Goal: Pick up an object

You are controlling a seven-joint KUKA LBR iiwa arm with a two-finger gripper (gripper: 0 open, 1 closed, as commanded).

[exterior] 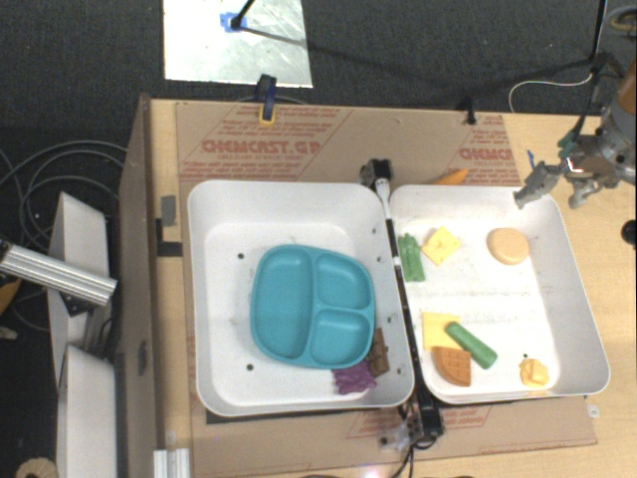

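Note:
My gripper (553, 189) hangs over the far right corner of the right bin (582, 297), its two fingers spread open with nothing between them. The nearest thing is a tan round piece (509, 246), just below and left of the gripper. Further into the right bin lie a yellow cube (441, 246), a green piece (410, 258) against the divider, a yellow flat square (436, 329), a green cylinder (471, 346), an orange waffle-like piece (452, 366) and a small yellow lump (534, 371).
The left bin (224, 267) holds a teal divided plate (313, 306), with a purple object (350, 378) and a brown one (379, 357) at its near right edge. An orange item (452, 177) lies on the bench behind the right bin. Cables run along the left.

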